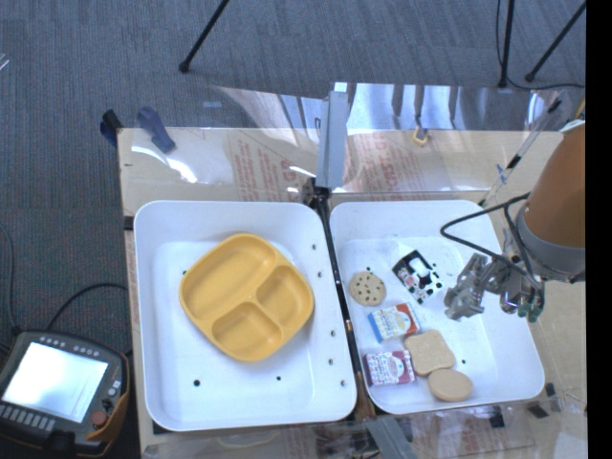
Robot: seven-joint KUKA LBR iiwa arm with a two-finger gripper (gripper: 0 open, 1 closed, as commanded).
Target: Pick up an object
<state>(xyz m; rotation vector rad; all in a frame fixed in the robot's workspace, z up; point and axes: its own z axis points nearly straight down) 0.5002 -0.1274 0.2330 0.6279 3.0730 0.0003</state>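
On my feed, the left bin is carrying a yellow divided plate, sitting turned so its corners are pointing roughly up, down, left and right in the view.

Moving over, the right bin is holding the small pieces. A round cookie is lying near the bin's left wall. Right of it, a black-and-white card is lying flat, tilted, with its long axis running from upper left to lower right. Below, a blue-and-white packet is lying with its long axis close to horizontal, rising slightly to the right. Under that, a red-and-white packet is sitting near the bin's lower left corner, its long side also about horizontal. A slice of toy bread is resting just beside both packets, and a tan oval piece is lying right below the bread.

Further right, the end effector is hanging over the right half of this bin, just beside the card. I am seeing nothing between its fingers, and I cannot tell whether they are apart or together. The arm is reaching in from the right, its orange band above the grey wrist, with the wrist angling down and leftward over the worktop.
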